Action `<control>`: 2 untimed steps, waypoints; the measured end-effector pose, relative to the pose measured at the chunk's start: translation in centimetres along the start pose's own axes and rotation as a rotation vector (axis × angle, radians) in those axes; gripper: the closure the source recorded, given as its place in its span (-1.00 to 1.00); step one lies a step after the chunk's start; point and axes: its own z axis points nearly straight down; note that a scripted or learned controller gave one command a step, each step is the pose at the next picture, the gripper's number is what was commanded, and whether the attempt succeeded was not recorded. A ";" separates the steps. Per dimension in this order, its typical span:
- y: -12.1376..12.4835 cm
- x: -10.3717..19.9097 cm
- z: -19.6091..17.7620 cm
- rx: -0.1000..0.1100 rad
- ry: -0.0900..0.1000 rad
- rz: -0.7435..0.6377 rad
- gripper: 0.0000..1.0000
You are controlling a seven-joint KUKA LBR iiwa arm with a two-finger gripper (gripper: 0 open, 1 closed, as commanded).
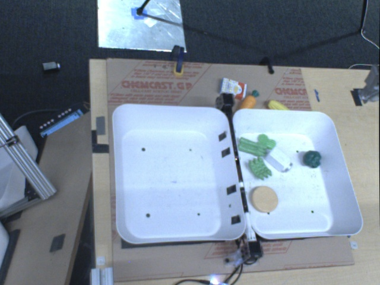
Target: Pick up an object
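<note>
floor (267,16): dark carpet | bench (101,88): tan wood | metal sheet (141,16): shiny, on floor beyond bench

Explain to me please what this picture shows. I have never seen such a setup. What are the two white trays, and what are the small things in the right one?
One fixed camera looks down at a slant on a workbench. On it two shallow white bins sit side by side. A robot arm is meant to reach in from the right and pick up an object.

The left bin shows a bare white floor. The right bin holds small items: a light green toy, a second green ridged piece, a white piece between them, a dark green ball, and a tan disc. A few small items, orange and yellow among them, lie behind the bins.
</note>
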 end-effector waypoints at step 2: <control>-1.1 -12.0 1.4 0.018 0.000 0.010 1.00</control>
